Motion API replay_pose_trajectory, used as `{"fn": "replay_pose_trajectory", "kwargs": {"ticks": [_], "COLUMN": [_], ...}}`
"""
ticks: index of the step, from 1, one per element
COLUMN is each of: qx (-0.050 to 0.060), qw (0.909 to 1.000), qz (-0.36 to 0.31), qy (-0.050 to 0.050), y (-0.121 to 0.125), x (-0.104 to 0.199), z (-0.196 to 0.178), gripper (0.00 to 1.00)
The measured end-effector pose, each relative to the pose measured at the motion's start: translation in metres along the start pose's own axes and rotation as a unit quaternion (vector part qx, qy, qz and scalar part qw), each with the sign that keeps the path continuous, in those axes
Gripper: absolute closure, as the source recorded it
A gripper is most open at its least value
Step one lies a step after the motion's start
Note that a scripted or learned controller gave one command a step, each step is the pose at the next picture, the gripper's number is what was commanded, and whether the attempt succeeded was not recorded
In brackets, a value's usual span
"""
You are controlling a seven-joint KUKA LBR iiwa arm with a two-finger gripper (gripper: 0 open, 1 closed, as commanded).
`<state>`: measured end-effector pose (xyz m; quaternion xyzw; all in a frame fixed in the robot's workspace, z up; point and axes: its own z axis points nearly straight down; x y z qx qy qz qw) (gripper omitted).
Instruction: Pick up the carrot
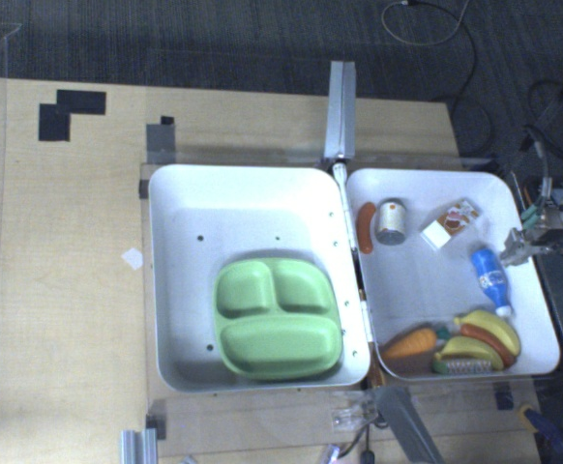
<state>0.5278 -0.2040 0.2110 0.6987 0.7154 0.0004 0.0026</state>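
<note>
Here, one carrot, two bananas, one can, tool state unclear

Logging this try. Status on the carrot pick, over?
Gripper at right bin's right wall. Carrot untouched, front left corner. Bananas crowd its right end.

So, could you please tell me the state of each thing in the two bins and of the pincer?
carrot: lying flat near the right bin's front left corner, ungrasped
bananas: lying beside the carrot
blue bottle: lying on its side
tin can: tipped on its side
sausage: lying along the right bin's left wall
green tray: right side up in the left bin
pincer: over the right bin's right rim
</note>
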Motion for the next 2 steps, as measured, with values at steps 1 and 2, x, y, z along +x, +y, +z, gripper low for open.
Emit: {"fn": "replay_pose_trajectory", "kwargs": {"ticks": [1, 2], "qx": [0.001, 0.002], "qw": [0.9945, 0.9821], "qz": [-0.105, 0.188], "qy": [0.001, 0.0], "y": [-0.036, -0.004], "x": [-0.001, 0.02], "z": [0.011, 0.0], "gripper": [1.0, 1.0]}}
